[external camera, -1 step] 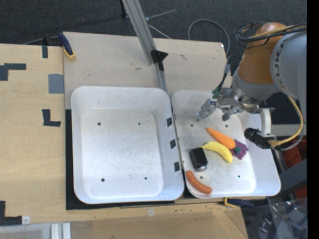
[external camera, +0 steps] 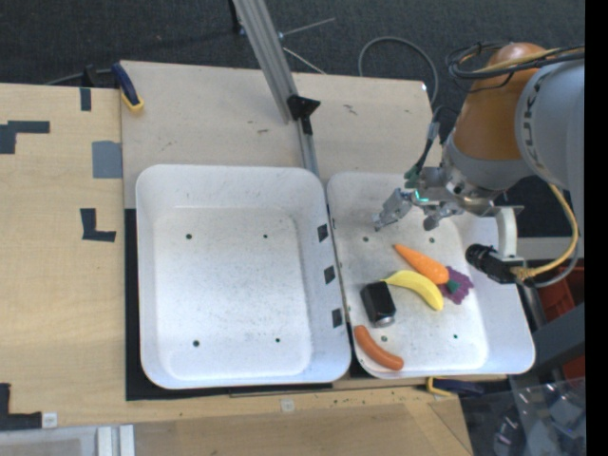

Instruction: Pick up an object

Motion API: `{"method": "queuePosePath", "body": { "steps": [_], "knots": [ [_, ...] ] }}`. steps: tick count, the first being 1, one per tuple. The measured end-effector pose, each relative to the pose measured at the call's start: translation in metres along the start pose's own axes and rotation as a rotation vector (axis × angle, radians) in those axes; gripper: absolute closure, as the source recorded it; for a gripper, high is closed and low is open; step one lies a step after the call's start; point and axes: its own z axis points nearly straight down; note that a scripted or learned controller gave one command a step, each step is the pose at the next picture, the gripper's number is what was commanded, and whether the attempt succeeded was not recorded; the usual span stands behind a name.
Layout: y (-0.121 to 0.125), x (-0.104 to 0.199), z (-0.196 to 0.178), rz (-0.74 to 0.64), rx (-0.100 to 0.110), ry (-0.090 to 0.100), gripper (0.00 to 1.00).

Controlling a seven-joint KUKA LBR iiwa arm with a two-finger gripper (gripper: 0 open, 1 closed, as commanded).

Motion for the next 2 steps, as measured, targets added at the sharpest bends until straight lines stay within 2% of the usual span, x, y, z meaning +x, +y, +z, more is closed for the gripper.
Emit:
{"method": "queuePosePath", "body": {
  "steps": [2],
  "knots": [
    [-0.009,0.006,0.101,0.001,0.006,0.0,0.0]
  ]
}}
